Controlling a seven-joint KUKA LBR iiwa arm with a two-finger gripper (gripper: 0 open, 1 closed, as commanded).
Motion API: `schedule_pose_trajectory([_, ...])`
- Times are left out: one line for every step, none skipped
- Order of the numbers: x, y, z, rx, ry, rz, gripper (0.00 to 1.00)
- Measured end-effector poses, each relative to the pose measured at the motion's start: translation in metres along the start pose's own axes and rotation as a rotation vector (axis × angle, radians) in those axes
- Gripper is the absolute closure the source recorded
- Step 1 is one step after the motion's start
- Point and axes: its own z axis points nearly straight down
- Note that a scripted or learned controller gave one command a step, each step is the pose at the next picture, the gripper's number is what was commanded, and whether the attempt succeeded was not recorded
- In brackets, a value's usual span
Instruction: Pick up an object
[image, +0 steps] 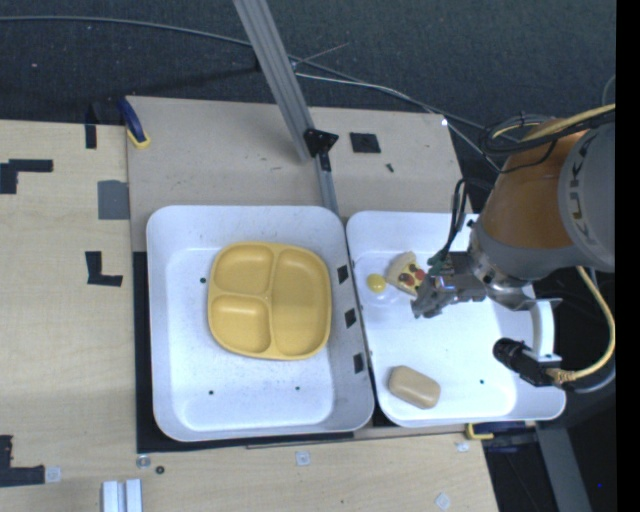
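The right bin (470, 345) holds a tan oblong block (413, 387) near its front edge, a small yellow ball (376, 283) near its left wall, and a pale toy with red and brown marks (405, 271) just right of the ball. My gripper (430, 300) hangs over the upper middle of this bin, right beside the pale toy and slightly below it. A yellow divided plate (270, 300) lies in the left bin (180, 390).
A grey metal post (290, 95) slants up from the divider between the bins. The bins' walls bound each side. Black tape marks and a blue and yellow clip (134, 124) sit on the wooden bench to the left.
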Motion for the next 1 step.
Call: schedule_pose_trajectory([0.0573, 0.0016, 0.0082, 0.001, 0.000, 0.000, 1.00])
